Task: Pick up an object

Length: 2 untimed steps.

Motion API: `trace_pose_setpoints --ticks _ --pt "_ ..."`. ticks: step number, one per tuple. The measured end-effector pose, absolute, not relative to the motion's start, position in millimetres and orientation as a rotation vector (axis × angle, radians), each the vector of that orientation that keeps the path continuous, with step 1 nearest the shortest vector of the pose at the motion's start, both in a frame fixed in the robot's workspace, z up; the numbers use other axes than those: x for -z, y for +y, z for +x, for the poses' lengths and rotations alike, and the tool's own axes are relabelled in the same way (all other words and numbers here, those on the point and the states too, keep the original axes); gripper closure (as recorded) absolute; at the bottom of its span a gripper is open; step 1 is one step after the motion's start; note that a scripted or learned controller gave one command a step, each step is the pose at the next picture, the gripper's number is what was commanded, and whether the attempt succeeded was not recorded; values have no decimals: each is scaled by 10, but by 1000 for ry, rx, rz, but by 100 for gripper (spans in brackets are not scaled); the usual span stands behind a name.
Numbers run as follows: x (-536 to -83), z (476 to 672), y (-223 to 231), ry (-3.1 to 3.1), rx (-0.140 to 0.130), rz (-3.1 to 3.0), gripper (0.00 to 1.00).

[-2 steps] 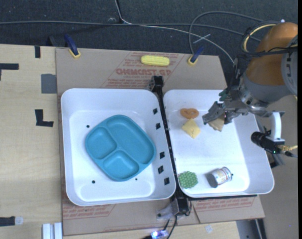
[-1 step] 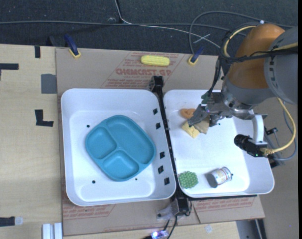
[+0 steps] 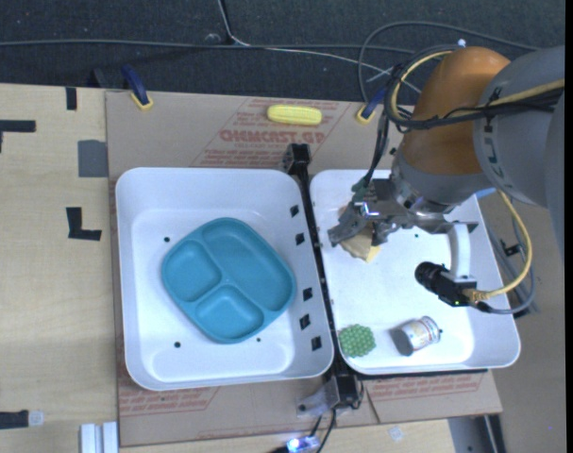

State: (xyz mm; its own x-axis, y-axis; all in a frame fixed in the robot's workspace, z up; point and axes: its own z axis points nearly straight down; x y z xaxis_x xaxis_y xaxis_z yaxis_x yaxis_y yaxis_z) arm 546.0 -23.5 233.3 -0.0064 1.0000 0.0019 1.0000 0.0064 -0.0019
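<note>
Pale wooden bench (image 3: 41,253) with a sheet of cardboard (image 3: 220,140) on top and two white bins side by side. Low over the right bin (image 3: 385,295), near its left wall, the gripper (image 3: 360,226). Open or shut? Cannot tell from up here (too dark and tangled at the tip).

Right under that tip, touching it or very nearly, a pale yellow lump (image 3: 366,250). No saying it is held. Most likely the thing to pick. Looks light and a bit soft, like foam or toy food, so probably squashes a little and does not break. Does not look slippery. Best to take hold across the middle, the thin way, with a gentle squeeze. Sits close to the wall, so not much room on that side.

Farther out, near the front of the same bin, a green bumpy ball (image 3: 356,340) (likely to roll) and near it a small shiny can (image 3: 416,334) on its side, hard and smooth by the look.

In the left bin (image 3: 126,187), a blue plate (image 3: 227,277) with three parts, flat and wide, tricky to grab. Behind the bins, on the cardboard, a yellow banana-shaped thing (image 3: 294,114).
</note>
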Motion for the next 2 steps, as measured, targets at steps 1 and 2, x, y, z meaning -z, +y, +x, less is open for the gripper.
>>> trace_pose_setpoints --ticks 1,2 --pt "-2402 5279 262 -2227 -2 -2212 100" --pt "-2390 5051 681 -2225 -4 -2213 100"
